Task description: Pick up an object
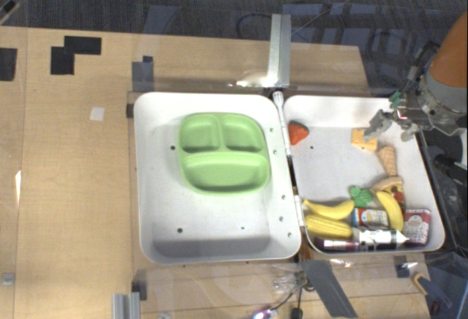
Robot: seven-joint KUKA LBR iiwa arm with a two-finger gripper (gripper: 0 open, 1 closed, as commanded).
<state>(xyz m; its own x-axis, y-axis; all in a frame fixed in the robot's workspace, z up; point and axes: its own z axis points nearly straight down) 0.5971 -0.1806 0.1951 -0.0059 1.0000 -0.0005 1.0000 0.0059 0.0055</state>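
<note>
Camera view: pale yellow, perhaps wedge-shaped cheese [363,138].

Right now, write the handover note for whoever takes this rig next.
Gripper: over the far right of the right bin, beside the yellow block; nothing seen between its fingers.
Left bin: green tray.
Right bin: strawberry near the far left wall; cone below the block; corn, bananas, bottle and can piled along the near edge.
Done: nothing picked yet.
Left: grasp and lift one object; the block looks nearest.
</note>
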